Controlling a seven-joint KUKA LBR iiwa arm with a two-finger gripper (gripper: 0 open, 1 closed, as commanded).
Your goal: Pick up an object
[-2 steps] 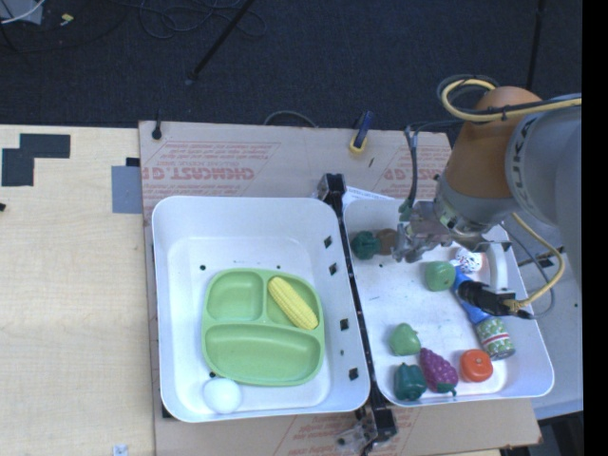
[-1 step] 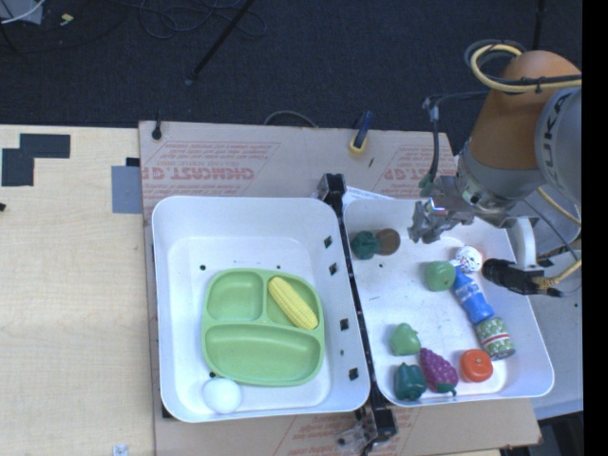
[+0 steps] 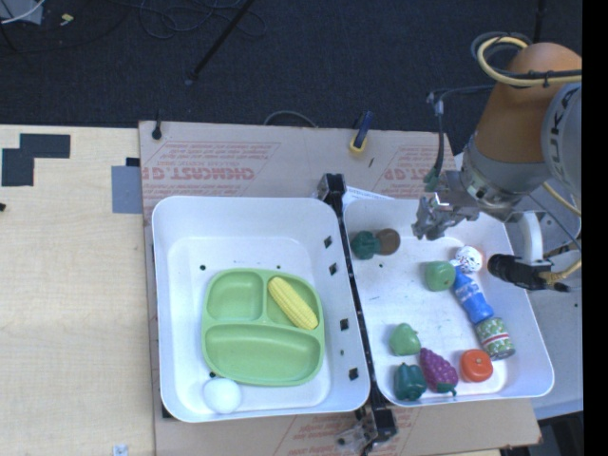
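My gripper [image 3: 433,224] hangs over the back of the right bin [image 3: 541,373], near its far wall. Just below it and slightly to the right lies a green apple-like fruit [image 3: 439,275]. Left of the gripper, a dark teal round piece [image 3: 364,245] touches a brown one [image 3: 388,241]. A blue bottle [image 3: 472,297] lies on its side at a slant, with a white spotted ball [image 3: 467,257] at its upper end and a patterned can [image 3: 495,338] at its lower end. I see nothing held by the gripper.
At the right bin's front lie a light green pepper [image 3: 405,339], a dark green pepper [image 3: 410,382], purple grapes [image 3: 438,369] and an orange tomato [image 3: 476,366]. The left bin [image 3: 176,255] holds a green divided plate [image 3: 261,354] bearing a corn cob [image 3: 293,302], with a white egg [image 3: 223,394] beside the plate.
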